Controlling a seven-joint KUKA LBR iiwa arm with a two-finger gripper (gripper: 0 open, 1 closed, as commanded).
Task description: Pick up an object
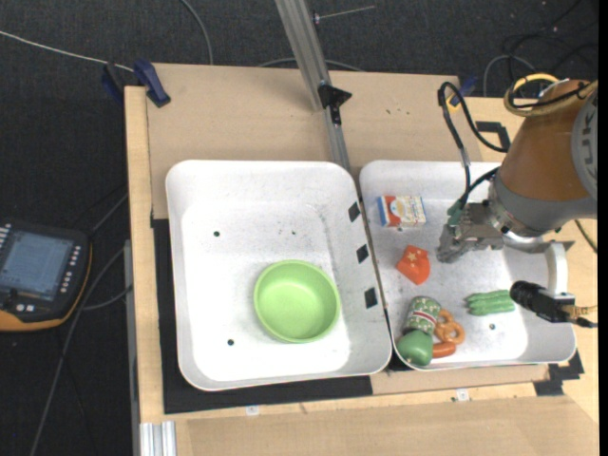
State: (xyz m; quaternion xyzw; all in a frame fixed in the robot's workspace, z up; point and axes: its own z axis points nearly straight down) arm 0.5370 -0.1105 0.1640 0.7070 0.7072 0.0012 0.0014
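Observation:
The right bin [532, 350] holds a small white carton with red and blue print [400, 211], a red-orange block [413, 265], a green ridged piece [489, 302], and a green and orange toy cluster [426, 331] at its front left corner. My gripper [460, 241] hangs over the middle of this bin, just right of the red-orange block and below the carton. Nothing shows between its fingers. The left bin [190, 198] holds a light green bowl [296, 300].
A metal pole [306, 46] slants across the bench top toward the gap between the bins. Cables [461, 131] run to the arm at the right. A pendant [38, 274] lies off the bench at the left.

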